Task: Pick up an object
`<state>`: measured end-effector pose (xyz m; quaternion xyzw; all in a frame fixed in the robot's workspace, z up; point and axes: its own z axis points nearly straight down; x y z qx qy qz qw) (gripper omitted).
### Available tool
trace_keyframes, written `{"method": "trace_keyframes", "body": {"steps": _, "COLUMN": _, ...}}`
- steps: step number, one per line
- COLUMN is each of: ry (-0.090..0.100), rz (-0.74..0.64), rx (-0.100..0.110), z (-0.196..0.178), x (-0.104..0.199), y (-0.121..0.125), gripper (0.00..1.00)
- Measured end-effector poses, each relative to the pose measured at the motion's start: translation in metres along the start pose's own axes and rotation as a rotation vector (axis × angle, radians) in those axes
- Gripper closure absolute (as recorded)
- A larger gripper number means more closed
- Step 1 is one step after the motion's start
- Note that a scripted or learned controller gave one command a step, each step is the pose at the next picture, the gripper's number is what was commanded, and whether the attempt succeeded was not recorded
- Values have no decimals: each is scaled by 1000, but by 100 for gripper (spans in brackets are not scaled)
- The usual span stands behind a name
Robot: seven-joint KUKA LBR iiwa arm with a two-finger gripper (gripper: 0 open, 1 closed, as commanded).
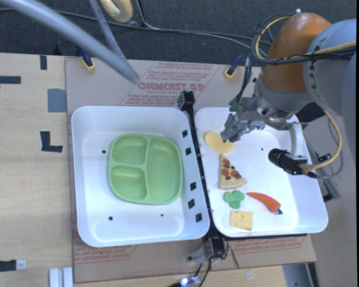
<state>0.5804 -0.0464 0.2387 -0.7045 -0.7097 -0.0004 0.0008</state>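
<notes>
The end effector (230, 134) is lowered into the right bin (308, 217), its tip at the upper right edge of a pale yellow chip-like piece (215, 142); how far it is opened cannot be told. Nothing is seen to be lifted, so the pick is judged not yet done. The piece lies flat near the divider between the bins, just under and left of the tip.

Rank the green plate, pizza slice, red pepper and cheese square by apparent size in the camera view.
1. green plate
2. pizza slice
3. red pepper and cheese square: they look too similar to rank.
</notes>
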Motion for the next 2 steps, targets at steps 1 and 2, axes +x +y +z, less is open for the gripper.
{"method": "trace_keyframes", "body": {"steps": 1, "ry": -1, "rz": 2, "rx": 3, "z": 13, "x": 52, "y": 4, "gripper": 100}}
{"method": "trace_keyframes", "body": {"steps": 2, "ry": 0, "rz": 0, "rx": 1, "z": 14, "x": 113, "y": 11, "gripper": 100}}
